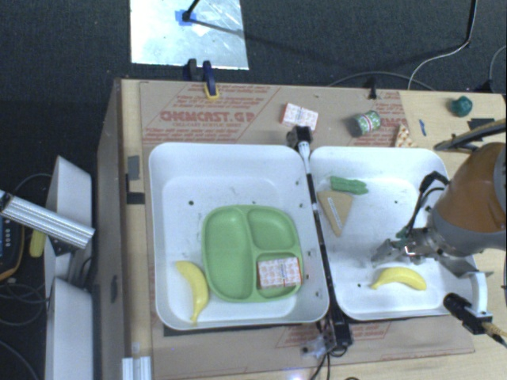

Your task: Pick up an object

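The left bin holds a green divided plate. In the plate's lower right compartment lies a patterned packet; a banana lies just beside the plate's lower left edge. In the right bin, the gripper is just above a second banana, apart from it; its fingers seem narrow and hold nothing. Farther up lie a tan wedge and a green piece.
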`<state>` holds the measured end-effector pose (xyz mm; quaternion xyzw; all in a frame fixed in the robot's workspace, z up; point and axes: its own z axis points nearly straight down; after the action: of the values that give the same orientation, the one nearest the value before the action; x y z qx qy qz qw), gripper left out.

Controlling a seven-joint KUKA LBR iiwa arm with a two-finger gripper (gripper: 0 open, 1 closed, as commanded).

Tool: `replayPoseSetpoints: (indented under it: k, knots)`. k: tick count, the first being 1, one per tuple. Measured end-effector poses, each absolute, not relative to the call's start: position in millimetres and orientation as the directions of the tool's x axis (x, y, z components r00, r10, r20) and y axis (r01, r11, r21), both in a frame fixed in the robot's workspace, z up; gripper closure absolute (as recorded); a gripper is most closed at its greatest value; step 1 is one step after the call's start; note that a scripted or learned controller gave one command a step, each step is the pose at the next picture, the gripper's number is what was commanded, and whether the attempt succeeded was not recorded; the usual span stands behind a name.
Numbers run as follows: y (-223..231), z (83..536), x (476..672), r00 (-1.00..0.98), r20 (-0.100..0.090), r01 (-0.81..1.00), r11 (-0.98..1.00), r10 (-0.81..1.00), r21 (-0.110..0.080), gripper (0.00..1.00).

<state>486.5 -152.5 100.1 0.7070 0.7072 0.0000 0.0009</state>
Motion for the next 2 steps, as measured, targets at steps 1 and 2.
replayPoseSetpoints:
  k: [1,2]
  knots:
    - [-86.7,134.4,487.2,-0.003,0.001,1.0,0.003,1.0,0.002,0.0]
    - [-133.4,100.1,486.1,0.0,-0.001,1.0,0.0,1.0,0.0,0.0]
